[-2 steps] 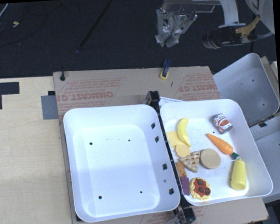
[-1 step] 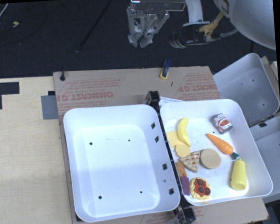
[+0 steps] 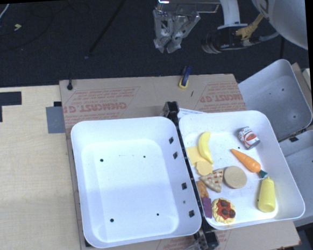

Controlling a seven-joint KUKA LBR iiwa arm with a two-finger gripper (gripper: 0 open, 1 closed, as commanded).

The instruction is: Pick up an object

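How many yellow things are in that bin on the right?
3: banana near the top left, cheese slice touching it, squeeze bottle at the lower right. Others may hide underneath.

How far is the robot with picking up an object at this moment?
Nothing looks done yet. The end effector hangs high beyond the far edge of the bench, away from both bins. All the toy food lies in the right bin: the banana, the carrot, the small can, the yellow bottle and the pizza piece. Still left: to approach, grasp and lift one.
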